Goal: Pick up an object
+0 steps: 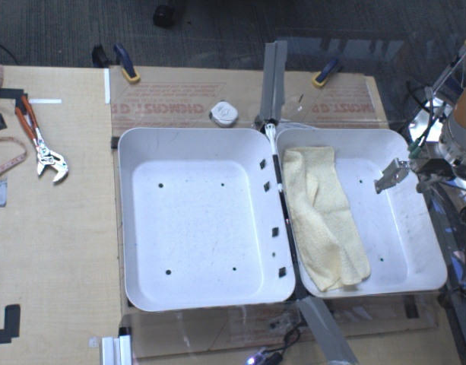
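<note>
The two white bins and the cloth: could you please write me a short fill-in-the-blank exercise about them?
1. The yellow cloth lies in the ____ bin of the two, as the camera sees them.
2. The cloth lies along that bin's ____ wall, beside the left bin.
3. The hand hangs over the right bin, to the ____ of the cloth.
4. On the bench, left of both bins, lies a ____ with orange handles.

Missing words: right; left; right; wrench
</note>
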Robot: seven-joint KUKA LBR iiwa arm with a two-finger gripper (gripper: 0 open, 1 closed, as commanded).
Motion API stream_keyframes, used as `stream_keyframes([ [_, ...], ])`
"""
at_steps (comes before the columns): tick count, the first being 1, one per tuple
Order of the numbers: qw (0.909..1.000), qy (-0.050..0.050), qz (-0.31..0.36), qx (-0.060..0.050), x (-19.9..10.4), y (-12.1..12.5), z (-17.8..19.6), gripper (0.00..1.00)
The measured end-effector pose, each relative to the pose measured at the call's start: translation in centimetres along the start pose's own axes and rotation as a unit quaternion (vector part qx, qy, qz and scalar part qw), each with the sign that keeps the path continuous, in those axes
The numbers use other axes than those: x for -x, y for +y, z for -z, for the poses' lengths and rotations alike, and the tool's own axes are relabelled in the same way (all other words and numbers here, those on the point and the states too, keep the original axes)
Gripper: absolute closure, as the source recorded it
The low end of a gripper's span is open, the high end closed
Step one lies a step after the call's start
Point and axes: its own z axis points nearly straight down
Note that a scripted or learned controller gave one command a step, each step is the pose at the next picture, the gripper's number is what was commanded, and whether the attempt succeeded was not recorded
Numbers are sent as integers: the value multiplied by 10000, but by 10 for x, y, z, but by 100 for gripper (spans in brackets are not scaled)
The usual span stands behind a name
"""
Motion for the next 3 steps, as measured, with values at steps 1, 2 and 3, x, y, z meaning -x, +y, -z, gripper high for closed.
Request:
stream_keyframes([
  [1, 9947, -1, -1029, 2, -64, 53, -38, 0],
  [2, 9970, -2, -768, -2, -41, 13, -34, 0],
  [3, 9891, -11, 1474, 20, -10, 80, -14, 0],
])
